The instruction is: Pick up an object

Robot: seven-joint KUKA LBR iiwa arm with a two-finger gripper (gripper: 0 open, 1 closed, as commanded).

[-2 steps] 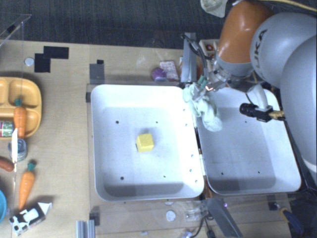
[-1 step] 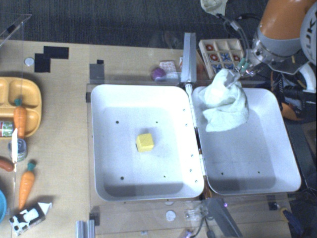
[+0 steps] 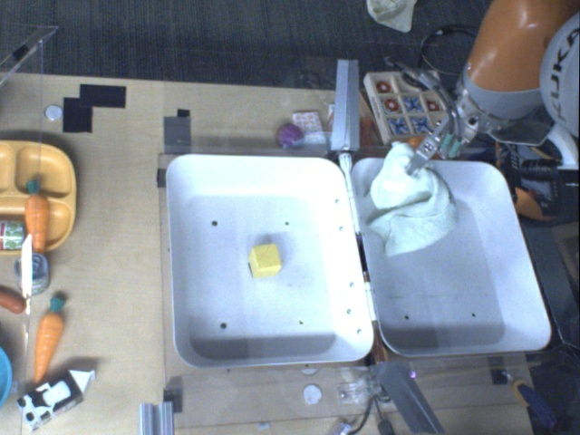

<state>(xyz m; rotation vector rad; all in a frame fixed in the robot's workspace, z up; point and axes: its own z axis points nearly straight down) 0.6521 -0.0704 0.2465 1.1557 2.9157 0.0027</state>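
The gripper [image 3: 422, 159] came in from the right and its fingers were pinched narrow on the top of a white cloth [image 3: 410, 205], a peak of fabric bunched between them. The cloth lay in the right bin [image 3: 507, 315], at its far left corner, partly drawn up toward the gripper while the rest sagged on the floor of the bin. Its long axis ran from that raised peak down toward the near right. The left bin [image 3: 208, 333] held a small yellow block [image 3: 265, 260] near its middle, sitting flat. Beside the bins, at the left, a yellow tray [image 3: 59, 175] carried a carrot [image 3: 35, 221].
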